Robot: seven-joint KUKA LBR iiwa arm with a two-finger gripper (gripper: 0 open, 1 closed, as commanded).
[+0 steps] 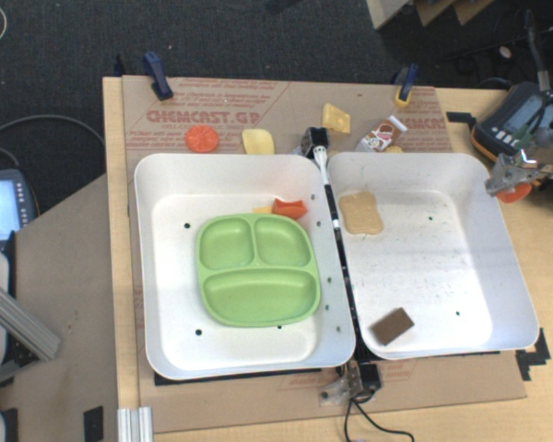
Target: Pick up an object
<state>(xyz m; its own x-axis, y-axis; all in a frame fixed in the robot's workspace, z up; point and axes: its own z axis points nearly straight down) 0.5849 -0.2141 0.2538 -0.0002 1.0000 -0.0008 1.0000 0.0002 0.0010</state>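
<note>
Jaws' state: can't tell, gripper (514, 175) sits at right bin's (498, 247) far-right rim; tan bread slice (360, 214) lies well left of jaws, so approach it vert., centred.

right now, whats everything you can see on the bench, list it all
shallow white bins: 2, white, side by side on the bench
green divided plastic plate: 1, green, left bin
small orange piece: 1, orange, left bin, at the plate's far edge
tan bread-slice toy: 1, tan, right bin, far left corner
brown flat block: 1, brown, right bin, near left
orange-red round disc: 1, bench behind left bin
pale yellow pieces: 2, bench behind bins
blue clamps: 2, bench's far edge
gripper: 1, grey and orange, over right bin's far right rim
</note>
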